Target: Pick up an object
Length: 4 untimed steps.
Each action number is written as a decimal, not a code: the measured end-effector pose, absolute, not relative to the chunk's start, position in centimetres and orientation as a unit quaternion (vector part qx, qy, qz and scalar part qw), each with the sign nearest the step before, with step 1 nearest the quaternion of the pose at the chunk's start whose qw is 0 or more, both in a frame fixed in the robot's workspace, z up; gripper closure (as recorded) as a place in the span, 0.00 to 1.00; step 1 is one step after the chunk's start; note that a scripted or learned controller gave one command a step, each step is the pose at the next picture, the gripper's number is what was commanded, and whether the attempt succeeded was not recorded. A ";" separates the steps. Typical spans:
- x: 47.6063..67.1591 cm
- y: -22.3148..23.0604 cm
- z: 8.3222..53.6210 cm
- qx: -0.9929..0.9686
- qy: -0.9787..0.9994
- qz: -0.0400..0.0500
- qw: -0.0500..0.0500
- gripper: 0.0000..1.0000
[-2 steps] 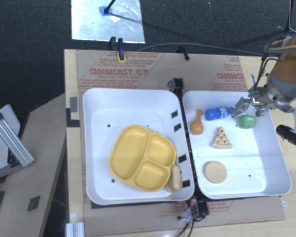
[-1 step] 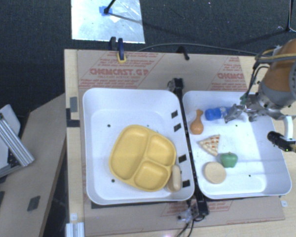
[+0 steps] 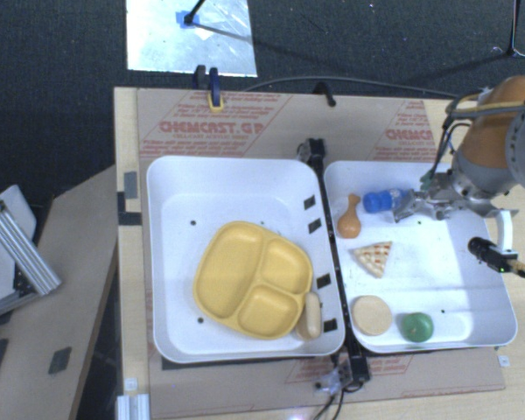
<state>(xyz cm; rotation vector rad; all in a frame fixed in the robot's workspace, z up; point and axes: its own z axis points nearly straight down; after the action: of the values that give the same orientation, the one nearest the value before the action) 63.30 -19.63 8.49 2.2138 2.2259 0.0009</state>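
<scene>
Green ball (image 3: 416,326): round, glossy, at the near edge of the right bin (image 3: 486,318), just beside a tan round disc (image 3: 372,315). Triangular wedge (image 3: 373,257), tan with a grid pattern, mid-bin. Drumstick-shaped piece (image 3: 349,219), orange-brown, by the bin's left wall. Blue object (image 3: 381,201), partly hidden, at the far side, touching or just beside the tool (image 3: 411,206); whether the tool is open, closed or gripping cannot be told. Left bin (image 3: 171,261): yellow compartment tray (image 3: 254,278), beige oblong piece (image 3: 311,315) touching its near right edge. Bench (image 3: 245,121): printed cardboard sheet under both bins. Surroundings: dark carpet, shiny plate (image 3: 191,23) beyond.
</scene>
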 end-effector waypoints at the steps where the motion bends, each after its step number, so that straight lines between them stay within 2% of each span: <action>1: 63.4 -19.6 9.7 0.704 0.710 0.001 0.003 1.00; 2: 63.0 -20.3 14.7 0.707 0.708 0.001 0.003 1.00; 4: 64.7 -19.5 26.5 0.705 0.710 0.002 0.004 1.00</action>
<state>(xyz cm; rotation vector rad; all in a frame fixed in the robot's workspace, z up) 64.68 -19.47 26.53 2.2078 2.2240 0.0072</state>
